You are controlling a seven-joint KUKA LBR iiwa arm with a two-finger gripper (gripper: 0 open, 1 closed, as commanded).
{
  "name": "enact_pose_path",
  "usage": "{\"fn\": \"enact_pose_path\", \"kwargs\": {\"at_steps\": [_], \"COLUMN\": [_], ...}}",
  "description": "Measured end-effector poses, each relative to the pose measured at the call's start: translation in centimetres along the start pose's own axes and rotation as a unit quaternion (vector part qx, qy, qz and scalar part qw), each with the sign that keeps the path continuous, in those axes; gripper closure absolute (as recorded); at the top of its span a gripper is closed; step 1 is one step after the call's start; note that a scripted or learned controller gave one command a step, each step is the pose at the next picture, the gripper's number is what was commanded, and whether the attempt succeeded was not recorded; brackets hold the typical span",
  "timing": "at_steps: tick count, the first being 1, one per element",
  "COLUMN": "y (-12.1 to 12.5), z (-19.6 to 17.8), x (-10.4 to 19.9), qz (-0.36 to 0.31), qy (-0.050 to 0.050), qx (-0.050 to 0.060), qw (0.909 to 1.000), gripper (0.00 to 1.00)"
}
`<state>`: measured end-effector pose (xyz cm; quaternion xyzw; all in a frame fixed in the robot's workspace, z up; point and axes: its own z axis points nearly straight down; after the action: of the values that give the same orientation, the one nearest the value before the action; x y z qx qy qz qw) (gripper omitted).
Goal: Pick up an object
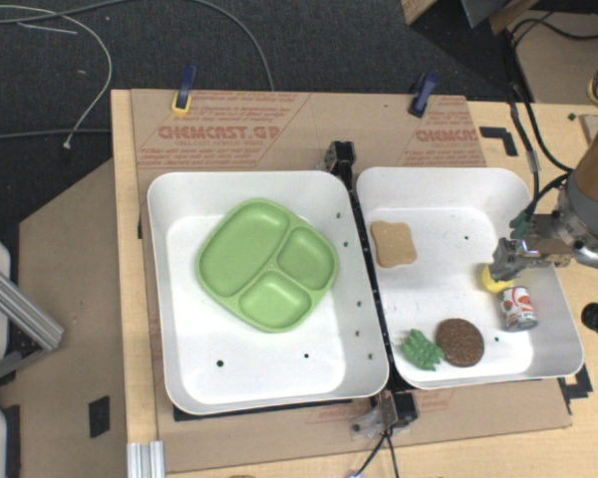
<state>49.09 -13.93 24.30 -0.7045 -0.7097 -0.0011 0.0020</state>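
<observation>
The broccoli point(420, 349) lies nearest the camera, at the front edge of the right bin point(448, 192), with the brown cookie point(460, 341) just beside it on its right. Behind the cookie and further right, the small can point(518, 308) lies on its side near the bin's right wall. A yellow piece point(493, 283) sits just behind the can's left end, and my claw point(505, 260) hangs right over it; the piece is partly hidden under me, so I cannot tell whether I touch it. I cannot tell how my claw stands, wide or narrow, because my wrist covers it from above. Nothing shows in my grasp. My arm point(588, 202) comes in over the bin's right wall.

Toward the bin's left side, near the divide, the tan bread slice point(393, 244) lies flat, well apart from the rest.

In the left bin point(179, 366), a green tray point(267, 264) with three compartments rests flat near the middle, turned at a slant.

Both bins sit on a cardboard sheet point(219, 127), held at the back by two blue clamps point(185, 86). A black clip point(340, 155) joins the bins at the back.
</observation>
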Motion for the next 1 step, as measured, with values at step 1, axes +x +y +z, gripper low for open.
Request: {"fn": "enact_pose_path", "kwargs": {"at_steps": [1], "y": [1.28], "z": [0.60], "x": [4.78], "qz": [0.001], "qy": [0.000], "qx": [0.001], "qw": [1.0000], "gripper": [1.00]}}
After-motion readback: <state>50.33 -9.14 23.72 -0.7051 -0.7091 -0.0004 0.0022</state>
